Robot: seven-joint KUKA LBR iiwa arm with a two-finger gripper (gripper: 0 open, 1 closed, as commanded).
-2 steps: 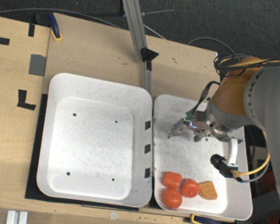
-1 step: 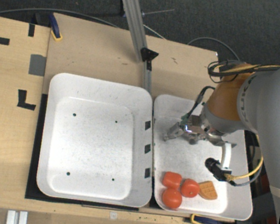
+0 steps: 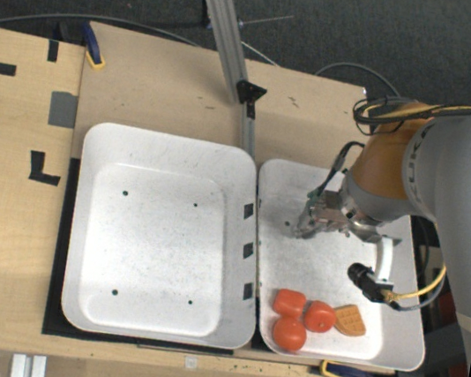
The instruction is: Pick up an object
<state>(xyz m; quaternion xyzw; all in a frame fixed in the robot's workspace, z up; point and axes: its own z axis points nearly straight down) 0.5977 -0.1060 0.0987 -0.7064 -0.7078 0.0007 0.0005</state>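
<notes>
Hanging low over the right bin (image 3: 303, 184), the gripper (image 3: 304, 228) points down at the bin's speckled floor in its upper half, toward the side nearest the left bin (image 3: 90, 204). Its tips are small and dark against the floor, and whether they are apart or together cannot be told; nothing can be seen between them. Above the gripper, the orange band (image 3: 380, 167) wraps the wrist, and the broad grey arm (image 3: 460, 185) runs off beyond the right bin's far side. A black fitting (image 3: 365, 281) with a yellow cable (image 3: 420, 290) hangs beside the wrist, over the right bin's middle.

Along the right bin's near edge, well apart from the gripper, lie the objects. Three red rounded pieces (image 3: 303, 318) sit clustered and touching or nearly so: one nearest the left bin, one beside it, one below them against the near rim. Just beside this cluster, on the side away from the left bin, lies a tan wedge-shaped piece (image 3: 350, 321).

A slanted metal rail (image 3: 229, 39) crosses the wooden bench (image 3: 164, 82) behind the two bins, ending at a black clamp (image 3: 251, 93) close to the right bin's rear corner.
</notes>
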